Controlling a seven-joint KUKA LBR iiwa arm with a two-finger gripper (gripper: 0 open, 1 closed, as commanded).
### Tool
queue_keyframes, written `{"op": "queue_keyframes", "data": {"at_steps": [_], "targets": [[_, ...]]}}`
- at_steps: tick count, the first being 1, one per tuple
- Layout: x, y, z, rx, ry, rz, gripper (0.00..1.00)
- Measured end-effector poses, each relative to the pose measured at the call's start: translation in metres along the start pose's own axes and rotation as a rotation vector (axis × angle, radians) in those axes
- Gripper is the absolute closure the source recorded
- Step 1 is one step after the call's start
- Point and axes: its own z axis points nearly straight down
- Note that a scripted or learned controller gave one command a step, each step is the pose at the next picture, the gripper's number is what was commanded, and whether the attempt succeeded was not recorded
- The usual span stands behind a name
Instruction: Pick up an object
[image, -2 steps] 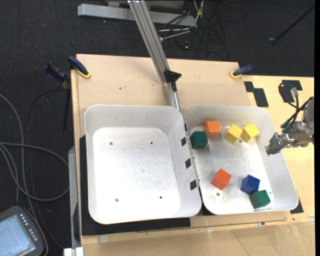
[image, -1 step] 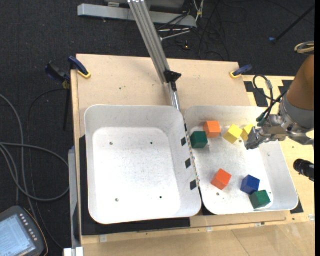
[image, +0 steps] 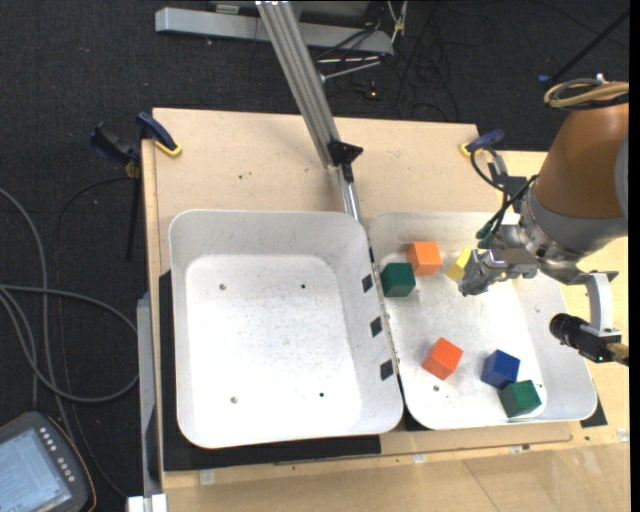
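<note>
Gripper (image: 472, 283) over yellow block (image: 458, 264) near right bin (image: 570, 405) far edge; jaw state unclear. Block likely light, rigid; grip opposite flat sides.

a pale wooden table (image: 260, 165) stands on dark carpet (image: 70, 80). blue-and-yellow clamps grip its far corners, one at left (image: 155, 132), one at right (image: 482, 143). a metal pole (image: 305, 85) slants across its far edge. black cables (image: 40, 300) trail beside a screen device (image: 35, 470).
</note>
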Motion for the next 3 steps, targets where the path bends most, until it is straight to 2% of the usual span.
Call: {"op": "queue_keyframes", "data": {"at_steps": [1,2,3], "targets": [[0.061,0.005,0.003,-0.001,0.001,-0.002,1.0],[0.113,0.023,0.017,0.0,0.0,-0.001,1.0],[0.161,0.041,0.011,-0.002,0.001,0.0,1.0]]}}
